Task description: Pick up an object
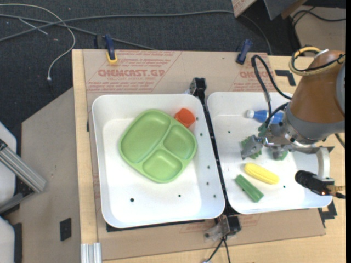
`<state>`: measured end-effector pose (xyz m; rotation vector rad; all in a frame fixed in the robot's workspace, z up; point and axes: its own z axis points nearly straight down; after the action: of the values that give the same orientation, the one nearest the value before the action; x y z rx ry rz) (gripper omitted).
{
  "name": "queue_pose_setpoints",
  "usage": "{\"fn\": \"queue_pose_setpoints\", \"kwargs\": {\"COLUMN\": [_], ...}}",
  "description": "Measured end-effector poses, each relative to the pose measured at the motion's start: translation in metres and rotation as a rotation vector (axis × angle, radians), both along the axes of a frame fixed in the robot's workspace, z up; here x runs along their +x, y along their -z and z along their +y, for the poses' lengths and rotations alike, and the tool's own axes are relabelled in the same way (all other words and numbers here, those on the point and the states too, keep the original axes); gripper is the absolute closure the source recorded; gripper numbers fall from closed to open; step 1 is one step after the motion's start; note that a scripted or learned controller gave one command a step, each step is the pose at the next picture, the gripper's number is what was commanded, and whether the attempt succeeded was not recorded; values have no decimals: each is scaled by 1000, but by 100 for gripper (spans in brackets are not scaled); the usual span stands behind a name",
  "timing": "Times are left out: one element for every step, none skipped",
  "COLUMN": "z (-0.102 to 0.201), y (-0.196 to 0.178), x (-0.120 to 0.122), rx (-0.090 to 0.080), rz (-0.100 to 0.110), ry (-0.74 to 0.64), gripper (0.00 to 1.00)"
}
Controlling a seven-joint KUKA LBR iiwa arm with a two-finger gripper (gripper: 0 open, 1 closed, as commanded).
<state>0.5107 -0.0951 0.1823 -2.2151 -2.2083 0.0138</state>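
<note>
My gripper (pixel 253 146) hangs low in the right bin (pixel 230 114), at the end of the grey arm with the orange band. A yellow corn-shaped piece (pixel 261 173) lies just below it, and a green stick-shaped piece (pixel 249 188) lies beside that toward the bin's front. A small blue and white object (pixel 256 114) rests behind the gripper. Another green bit (pixel 280 154) peeks out under the wrist. The gripper sits just above the corn, apart from it.
The left bin (pixel 109 190) holds a green sectioned plate (pixel 158 145) with a small orange object (pixel 185 116) at its upper right edge. Black cables run over the right bin's back. A black clamp (pixel 198 85) sits between the bins.
</note>
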Motion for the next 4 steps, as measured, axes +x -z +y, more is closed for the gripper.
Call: {"fn": "queue_pose_setpoints", "kwargs": {"z": [0, 0, 1, 1], "y": [-6, 40, 90, 79], "x": [3, -6, -6, -6], "rx": [-2, 0, -2, -1], "rz": [-14, -8, -14, -16], "ry": [-3, -2, -2, -2], "gripper": [0, 0, 0, 100]}}
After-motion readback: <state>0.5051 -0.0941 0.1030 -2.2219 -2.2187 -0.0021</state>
